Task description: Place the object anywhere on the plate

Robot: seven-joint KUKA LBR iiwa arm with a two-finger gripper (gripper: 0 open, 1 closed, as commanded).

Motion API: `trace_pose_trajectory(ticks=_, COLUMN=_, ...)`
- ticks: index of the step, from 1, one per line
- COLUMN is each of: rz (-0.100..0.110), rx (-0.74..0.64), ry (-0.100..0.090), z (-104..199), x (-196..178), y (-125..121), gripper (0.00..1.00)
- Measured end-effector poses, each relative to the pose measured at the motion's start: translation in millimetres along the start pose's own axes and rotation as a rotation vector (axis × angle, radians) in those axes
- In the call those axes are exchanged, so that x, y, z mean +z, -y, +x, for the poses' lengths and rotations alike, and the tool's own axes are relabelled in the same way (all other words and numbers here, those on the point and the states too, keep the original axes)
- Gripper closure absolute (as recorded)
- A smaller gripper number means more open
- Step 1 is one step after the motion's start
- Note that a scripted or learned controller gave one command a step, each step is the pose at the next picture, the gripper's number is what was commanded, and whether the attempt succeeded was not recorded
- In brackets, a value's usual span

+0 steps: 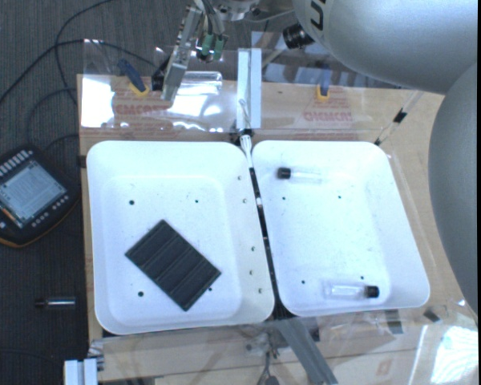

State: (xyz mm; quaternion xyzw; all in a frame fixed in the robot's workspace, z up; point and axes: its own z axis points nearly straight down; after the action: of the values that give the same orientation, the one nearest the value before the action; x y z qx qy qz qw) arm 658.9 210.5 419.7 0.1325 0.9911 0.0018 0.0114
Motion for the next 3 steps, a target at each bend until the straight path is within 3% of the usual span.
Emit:
trace_pose_trajectory(ticks=2, rz=-0.002, rx=0.002, ry=0.007, z=-2, x=-18, y=-1, gripper=1.00)
trace_pose_trajectory(ticks=3, rz=0.006, rx=-0.050, ry=-0.023, z=102, x=39, y=3, gripper=1.00)
